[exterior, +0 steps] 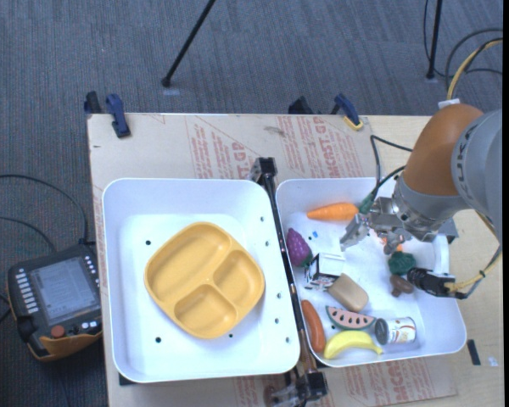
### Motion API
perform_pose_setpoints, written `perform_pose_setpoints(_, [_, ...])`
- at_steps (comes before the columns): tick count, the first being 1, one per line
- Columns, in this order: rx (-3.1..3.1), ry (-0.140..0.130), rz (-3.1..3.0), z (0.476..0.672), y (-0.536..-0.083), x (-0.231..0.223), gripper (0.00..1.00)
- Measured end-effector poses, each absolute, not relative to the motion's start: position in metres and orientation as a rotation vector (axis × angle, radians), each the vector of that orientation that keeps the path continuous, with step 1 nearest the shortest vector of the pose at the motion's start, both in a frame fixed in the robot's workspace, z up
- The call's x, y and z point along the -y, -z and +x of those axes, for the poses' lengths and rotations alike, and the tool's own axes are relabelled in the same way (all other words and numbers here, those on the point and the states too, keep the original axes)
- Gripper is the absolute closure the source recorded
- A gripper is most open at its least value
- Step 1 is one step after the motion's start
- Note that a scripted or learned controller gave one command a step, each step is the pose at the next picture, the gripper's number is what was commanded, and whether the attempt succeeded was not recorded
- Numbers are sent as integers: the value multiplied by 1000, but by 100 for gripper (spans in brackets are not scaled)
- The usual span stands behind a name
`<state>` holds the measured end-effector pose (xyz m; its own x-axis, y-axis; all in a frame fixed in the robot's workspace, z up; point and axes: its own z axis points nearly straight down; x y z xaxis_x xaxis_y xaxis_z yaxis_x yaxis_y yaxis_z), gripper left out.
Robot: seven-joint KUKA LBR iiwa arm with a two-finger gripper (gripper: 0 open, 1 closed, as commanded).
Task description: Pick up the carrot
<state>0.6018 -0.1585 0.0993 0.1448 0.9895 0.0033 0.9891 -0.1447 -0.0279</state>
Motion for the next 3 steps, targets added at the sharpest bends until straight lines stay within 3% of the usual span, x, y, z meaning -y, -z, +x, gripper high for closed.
perform_pose_setpoints(1, [1746, -8, -2601, 643, -86, 151, 0])
perform_pose_setpoints(2, [1749, -12, -2595, 643, -96, 151, 100])
perform_pose_setpoints(3, [1750, -14, -2595, 643, -95, 151, 0])
